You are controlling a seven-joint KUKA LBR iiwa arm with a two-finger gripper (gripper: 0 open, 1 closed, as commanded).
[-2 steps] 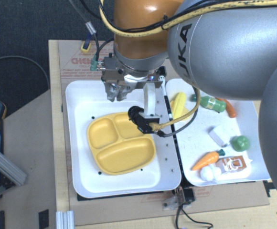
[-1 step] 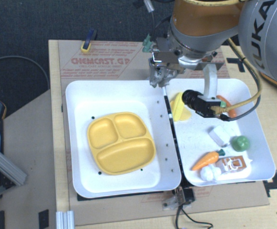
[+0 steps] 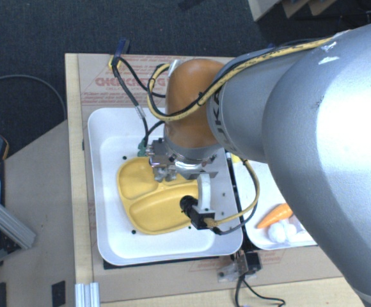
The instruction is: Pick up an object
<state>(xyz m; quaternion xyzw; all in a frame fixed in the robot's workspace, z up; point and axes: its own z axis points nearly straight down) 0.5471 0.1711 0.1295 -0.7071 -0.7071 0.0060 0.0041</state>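
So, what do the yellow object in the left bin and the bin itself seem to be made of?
The yellow object looks like soft rubber or foam, matte: rounded lobes with a crease between them and no sharp highlights, though the material stays uncertain. The left bin looks like hard white plastic, smooth and slightly glossy, with a moulded, rounded rim.

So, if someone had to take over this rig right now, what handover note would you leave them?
Gripper: down low in the left bin, right over the yellow object; the wrist hides its tip, so a grasp cannot be confirmed.
Yellow object: lies in the left bin, apparently flat on its floor, under the arm.
Right bin: holds an orange object and a white object, mostly hidden by the arm.
Done: the arm has reached the yellow object.
Left: confirm a grip, then lift. Nothing looks raised yet.
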